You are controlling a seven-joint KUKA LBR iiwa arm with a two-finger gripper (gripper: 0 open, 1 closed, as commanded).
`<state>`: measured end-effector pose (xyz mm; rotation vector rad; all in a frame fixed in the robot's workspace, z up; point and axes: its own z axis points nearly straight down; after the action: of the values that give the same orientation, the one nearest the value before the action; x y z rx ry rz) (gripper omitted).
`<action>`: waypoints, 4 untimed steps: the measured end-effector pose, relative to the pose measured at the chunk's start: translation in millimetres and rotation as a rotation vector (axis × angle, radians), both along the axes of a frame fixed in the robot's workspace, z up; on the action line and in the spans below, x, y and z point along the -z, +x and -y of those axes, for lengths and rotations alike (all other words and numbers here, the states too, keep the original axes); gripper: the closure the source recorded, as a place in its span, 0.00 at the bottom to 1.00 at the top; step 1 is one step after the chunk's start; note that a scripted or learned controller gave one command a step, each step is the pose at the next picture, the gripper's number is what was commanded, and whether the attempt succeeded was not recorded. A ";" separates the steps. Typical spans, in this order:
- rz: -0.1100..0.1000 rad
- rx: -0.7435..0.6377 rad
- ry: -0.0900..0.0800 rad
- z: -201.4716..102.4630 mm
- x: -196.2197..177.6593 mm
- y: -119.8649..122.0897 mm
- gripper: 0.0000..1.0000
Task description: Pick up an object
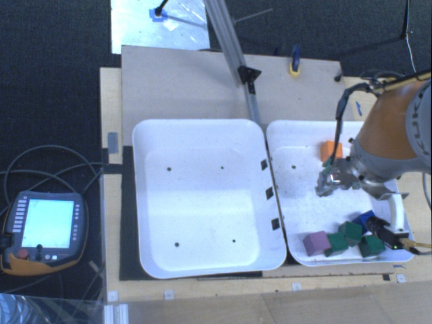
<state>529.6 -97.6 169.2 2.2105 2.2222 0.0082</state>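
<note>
My gripper (329, 181) hangs over the middle of the right bin (297, 155), with the orange-banded wrist behind it to the right. An orange block (329, 148) lies just beyond the gripper, near the bin's far side, and a small green patch shows beside it. Along the near edge of that bin sit a purple block (314, 242), several green blocks (349, 232) and a blue block (365, 217) partly hidden by the arm. These blocks lie apart from the gripper, below and to its right.
The left bin (202, 194) stands next to the right one, and black clips mark the shared rim. A slanted metal pole (229, 39) crosses above the far bench. A teach pendant (44, 231) with cables lies on the floor to the left.
</note>
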 end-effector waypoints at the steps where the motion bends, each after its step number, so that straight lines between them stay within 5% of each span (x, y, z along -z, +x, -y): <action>1: -0.001 0.001 0.000 9.9 -51.4 5.8 1.00; 2: 0.000 0.000 -0.001 13.8 -113.5 13.7 1.00; 3: -0.005 0.001 0.000 14.0 -116.5 14.7 1.00; 4: -0.008 -0.004 0.003 -34.5 -96.3 17.1 1.00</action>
<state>546.7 -63.1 265.5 2.2112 2.2322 0.0030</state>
